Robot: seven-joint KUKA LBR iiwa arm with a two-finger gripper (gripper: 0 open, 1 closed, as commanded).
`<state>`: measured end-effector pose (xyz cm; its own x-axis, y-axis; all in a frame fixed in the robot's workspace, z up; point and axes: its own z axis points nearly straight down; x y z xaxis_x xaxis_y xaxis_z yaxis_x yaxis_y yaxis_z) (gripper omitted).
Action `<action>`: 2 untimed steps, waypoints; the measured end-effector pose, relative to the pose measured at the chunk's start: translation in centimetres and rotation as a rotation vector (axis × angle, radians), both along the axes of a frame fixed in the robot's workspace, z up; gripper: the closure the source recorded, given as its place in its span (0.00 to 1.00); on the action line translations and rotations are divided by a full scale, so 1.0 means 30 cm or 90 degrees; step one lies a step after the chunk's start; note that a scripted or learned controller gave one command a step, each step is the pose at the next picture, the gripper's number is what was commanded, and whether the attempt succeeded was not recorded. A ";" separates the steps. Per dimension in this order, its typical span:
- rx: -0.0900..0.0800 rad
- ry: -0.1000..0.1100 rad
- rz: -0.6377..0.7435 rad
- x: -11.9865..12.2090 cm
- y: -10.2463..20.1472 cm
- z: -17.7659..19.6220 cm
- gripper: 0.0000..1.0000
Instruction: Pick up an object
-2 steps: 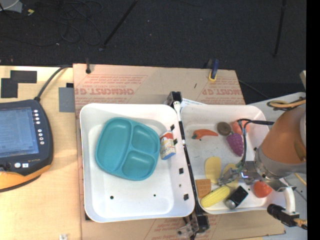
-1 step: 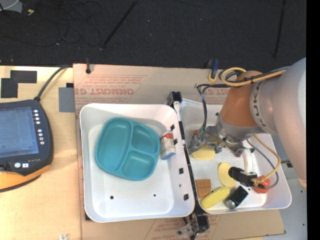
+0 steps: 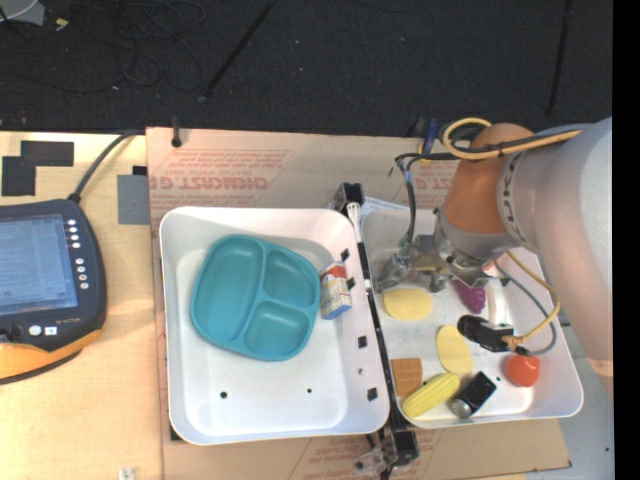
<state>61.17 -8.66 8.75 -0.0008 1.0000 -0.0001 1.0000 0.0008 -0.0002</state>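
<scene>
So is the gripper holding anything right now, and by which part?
Cannot tell. The gripper is low in the right bin beside the pale yellow disc, but nothing shows between its fingers.

A control tablet [image 3: 40, 273] with a lit screen lies at the left edge of the bench, its black casing edged with orange at the bottom. A dark cable [image 3: 100, 164] runs from its upper corner toward the back of the bench. A sheet of brown cardboard [image 3: 250, 163] with red printed lettering, read upside down from this side, lies under the two bins. Black tape patches [image 3: 35, 163] mark the bench surface behind the tablet, and a grey patch [image 3: 131, 198] sits just beside the cardboard's left edge. Behind the bench the floor is dark, with loose cables [image 3: 150, 28] trailing across it and a thin rod [image 3: 245, 38] lying at a slant.
</scene>
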 end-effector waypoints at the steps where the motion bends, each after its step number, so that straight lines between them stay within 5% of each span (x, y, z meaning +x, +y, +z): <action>1: -0.001 -0.001 0.001 0.111 -0.084 0.001 0.00; 2: 0.000 0.001 -0.001 0.107 -0.119 0.001 0.00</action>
